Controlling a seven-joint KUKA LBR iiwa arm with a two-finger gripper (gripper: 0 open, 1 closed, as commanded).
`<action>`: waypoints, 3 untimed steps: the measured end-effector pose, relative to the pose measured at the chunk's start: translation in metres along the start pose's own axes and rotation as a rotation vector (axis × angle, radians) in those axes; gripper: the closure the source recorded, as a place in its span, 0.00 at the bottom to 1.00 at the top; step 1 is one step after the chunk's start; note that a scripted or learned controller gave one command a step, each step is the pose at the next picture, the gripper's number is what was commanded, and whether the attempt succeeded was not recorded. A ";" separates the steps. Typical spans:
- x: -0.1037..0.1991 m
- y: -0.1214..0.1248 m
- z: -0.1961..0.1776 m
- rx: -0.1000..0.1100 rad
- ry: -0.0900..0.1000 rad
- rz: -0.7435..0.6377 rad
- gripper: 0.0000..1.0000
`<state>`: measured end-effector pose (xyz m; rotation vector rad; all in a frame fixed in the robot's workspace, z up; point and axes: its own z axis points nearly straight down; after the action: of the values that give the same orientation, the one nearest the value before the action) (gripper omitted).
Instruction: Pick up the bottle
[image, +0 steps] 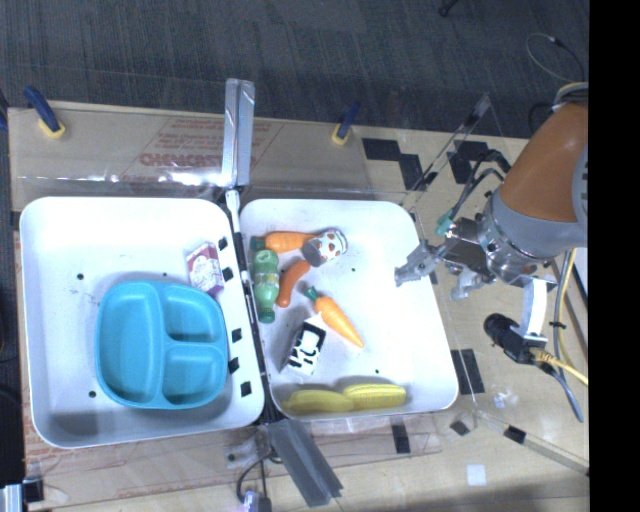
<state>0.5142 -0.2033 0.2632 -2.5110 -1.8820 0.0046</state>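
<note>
The task object is the bottle (265, 283), a small green bottle in the right bin (425, 345). It lies against that bin's left wall, just beside the divider between the two bins. Its long axis runs roughly parallel to that wall, from the far end of the bin toward the near end.

The claw (418, 266) sits at the right rim of the same bin, at the end of the arm (540, 190) that reaches in from the right. Whether the claw is spread or pressed together cannot be determined from this view, and nothing is visible in its grasp.

The governing relation: the bottle lies to the left of the claw, across the full width of the right bin, at nearly the same depth in the view. The two are well apart.

Objects between or near the path:
- An orange carrot (336, 318) lies in the middle of the bin, tilted.
- A second carrot (291, 282) lies just beside the bottle on its right.
- A black-and-white packet (308, 348) lies nearer the front.
- Two yellow bananas (346, 398) lie along the front wall.

Judgement: the coming move calls for travel leftward across the bin. Because the bottle lies close to the wall, with the second carrot on its other side, closing across its short axis leaves little clearance.
</note>
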 end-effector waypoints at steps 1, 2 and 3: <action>-0.010 -0.033 -0.006 -0.001 0.000 -0.012 0.00; -0.011 -0.036 -0.005 0.002 0.001 0.017 0.00; -0.011 -0.036 -0.012 -0.003 -0.001 0.155 0.00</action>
<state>0.4769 -0.2041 0.2753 -2.6522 -1.6836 0.0042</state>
